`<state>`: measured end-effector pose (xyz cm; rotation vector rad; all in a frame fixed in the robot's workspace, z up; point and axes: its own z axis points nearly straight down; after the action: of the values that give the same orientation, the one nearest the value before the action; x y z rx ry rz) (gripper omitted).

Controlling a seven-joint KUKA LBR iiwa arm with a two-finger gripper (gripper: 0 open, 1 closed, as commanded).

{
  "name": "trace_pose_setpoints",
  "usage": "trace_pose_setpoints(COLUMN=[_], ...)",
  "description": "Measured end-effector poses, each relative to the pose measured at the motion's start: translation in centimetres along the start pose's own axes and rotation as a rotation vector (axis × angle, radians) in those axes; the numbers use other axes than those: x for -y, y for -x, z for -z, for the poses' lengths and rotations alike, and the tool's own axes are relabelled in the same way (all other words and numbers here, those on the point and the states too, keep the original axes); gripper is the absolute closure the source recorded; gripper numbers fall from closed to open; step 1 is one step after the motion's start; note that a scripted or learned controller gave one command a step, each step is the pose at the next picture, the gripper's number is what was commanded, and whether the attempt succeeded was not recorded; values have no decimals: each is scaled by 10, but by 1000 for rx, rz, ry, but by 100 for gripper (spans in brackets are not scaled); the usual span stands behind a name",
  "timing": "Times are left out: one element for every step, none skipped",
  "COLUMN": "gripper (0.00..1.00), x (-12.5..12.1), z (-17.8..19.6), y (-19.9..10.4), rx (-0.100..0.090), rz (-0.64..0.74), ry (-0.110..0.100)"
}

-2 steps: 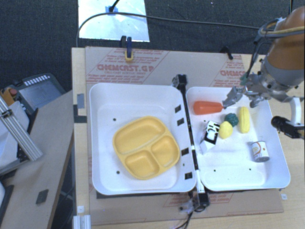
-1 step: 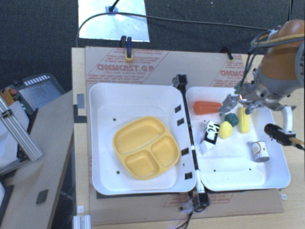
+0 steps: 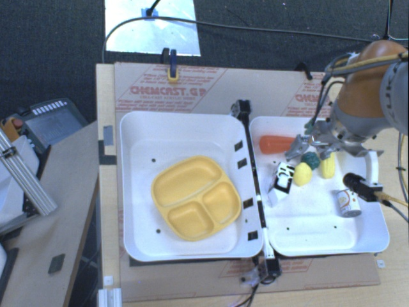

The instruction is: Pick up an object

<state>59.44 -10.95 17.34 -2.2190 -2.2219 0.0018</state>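
Nearest in the right bin point(image 3: 319, 235) lies a small can point(image 3: 347, 203), then a black-and-white box point(image 3: 283, 176), two yellow pieces, a teal object point(image 3: 310, 159) under the tool point(image 3: 313, 147), whose spread I cannot tell, and an orange carrot point(image 3: 276, 144); the left bin point(image 3: 137, 171) holds a yellow divided tray point(image 3: 195, 197).

yellow tray point(image 3: 195, 197) | orange carrot point(image 3: 276, 144) | white bins point(image 3: 140, 235) | teal ball point(image 3: 312, 159)

tray point(image 3: 195, 197) in the left bin point(image 3: 137, 133) — carrot point(image 3: 277, 144) far, lemons point(image 3: 302, 174) mid, can point(image 3: 348, 203) near-right in the right bin point(image 3: 319, 235).
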Motion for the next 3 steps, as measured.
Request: trace_pose_setpoints(gripper=[0, 100, 100], x=[-2, -5, -1], z=[-59, -43, 20], y=[3, 2, 6], rx=[-1, -2, 2], rz=[-2, 1, 2], ry=[6, 14, 9])
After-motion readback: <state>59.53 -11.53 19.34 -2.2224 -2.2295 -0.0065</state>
